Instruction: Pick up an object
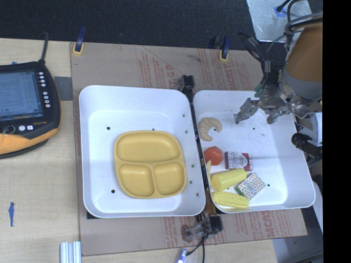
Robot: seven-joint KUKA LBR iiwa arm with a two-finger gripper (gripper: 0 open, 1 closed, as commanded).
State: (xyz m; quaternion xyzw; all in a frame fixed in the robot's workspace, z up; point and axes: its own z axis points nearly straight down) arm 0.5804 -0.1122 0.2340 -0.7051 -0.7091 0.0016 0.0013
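Our gripper (pixel 256 116) hangs open and empty at the upper right of the frame; the croissant (pixel 209 127), tomato (pixel 214 155) and corn cobs (pixel 229 200) lie unpicked below, so grasping remains.

Gripper (pixel 258 115) open, nothing between its fingers, over right bin (pixel 285 147) at its 12 o'clock. Croissant (pixel 209 127) at 9; tomato (pixel 214 155), corn (pixel 230 200) at 7. Left bin (pixel 96 147): yellow tray (pixel 149 163).

Light wooden desk (pixel 38 190) carries a brown cardboard sheet (pixel 137 64) with two shallow white plastic bins (pixel 90 147) side by side; orange-black teach pendant (pixel 24 108) at left edge.
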